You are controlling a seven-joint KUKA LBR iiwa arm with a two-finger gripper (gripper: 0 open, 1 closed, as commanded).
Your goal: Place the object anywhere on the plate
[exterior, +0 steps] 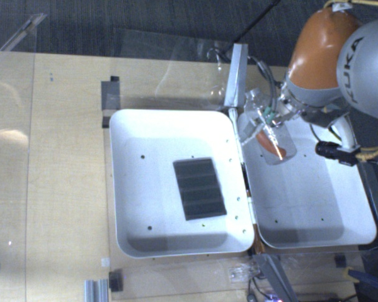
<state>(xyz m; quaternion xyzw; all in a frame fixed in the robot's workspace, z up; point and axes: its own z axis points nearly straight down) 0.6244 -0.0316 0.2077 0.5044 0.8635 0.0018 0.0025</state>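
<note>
Over the far left corner of the right bin, the gripper appears to grasp an orange object, so the carry is underway; next it must travel left to the dark plate.

The pale wooden table had a smooth, matt, light-grained face. The two shallow white plastic bins, left and right, looked smooth with a soft sheen. The dark rectangular ribbed plate in the left bin was matt, its surface grooved. The arm's orange band was glossy plastic, the grey shell beside it smooth and satin. The clear, glassy plastic gripper showed something orange-red through it. Behind the table lay dark, rough carpet.
</note>
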